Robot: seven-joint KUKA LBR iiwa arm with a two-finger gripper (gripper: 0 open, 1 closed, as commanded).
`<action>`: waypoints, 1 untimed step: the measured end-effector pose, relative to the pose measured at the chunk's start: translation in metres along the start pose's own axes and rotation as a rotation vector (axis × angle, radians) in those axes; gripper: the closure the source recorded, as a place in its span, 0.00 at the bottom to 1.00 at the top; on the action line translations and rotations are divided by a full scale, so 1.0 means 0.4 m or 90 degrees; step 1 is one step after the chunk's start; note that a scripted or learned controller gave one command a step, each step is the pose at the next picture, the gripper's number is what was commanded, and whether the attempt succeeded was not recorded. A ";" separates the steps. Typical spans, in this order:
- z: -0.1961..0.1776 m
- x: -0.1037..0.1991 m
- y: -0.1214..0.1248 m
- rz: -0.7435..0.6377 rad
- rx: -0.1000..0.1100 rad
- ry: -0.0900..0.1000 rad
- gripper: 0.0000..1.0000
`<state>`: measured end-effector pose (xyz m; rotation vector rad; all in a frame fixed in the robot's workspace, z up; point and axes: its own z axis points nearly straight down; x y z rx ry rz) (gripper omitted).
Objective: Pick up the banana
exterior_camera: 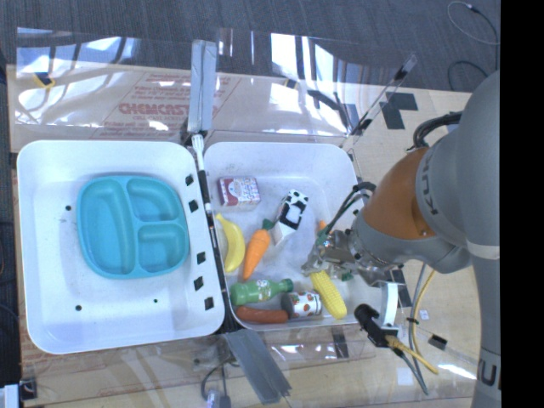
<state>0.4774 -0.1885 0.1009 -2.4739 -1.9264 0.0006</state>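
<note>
The left bin (34, 228) holds a blue tray (133, 226); the right bin's (280, 155) left edge has the banana (229, 242), while the claw (330, 257), its opening indiscernible, seemingly hovers over corn (329, 292).

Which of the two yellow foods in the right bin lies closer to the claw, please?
The corn cob, beside the claw; the banana lies along the bin's left wall.

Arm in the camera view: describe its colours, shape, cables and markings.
The arm is made of thick, rounded grey segments, with a broad orange band above the wrist. Dark lettering runs along the grey shell beside the band, too small to read. A black cable loops over the top of the arm, and thinner cables run near the wrist. The end effector is a compact cluster of metal parts.
</note>
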 end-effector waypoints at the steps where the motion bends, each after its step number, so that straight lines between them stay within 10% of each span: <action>1: -0.262 0.119 0.127 0.035 -0.001 -0.002 1.00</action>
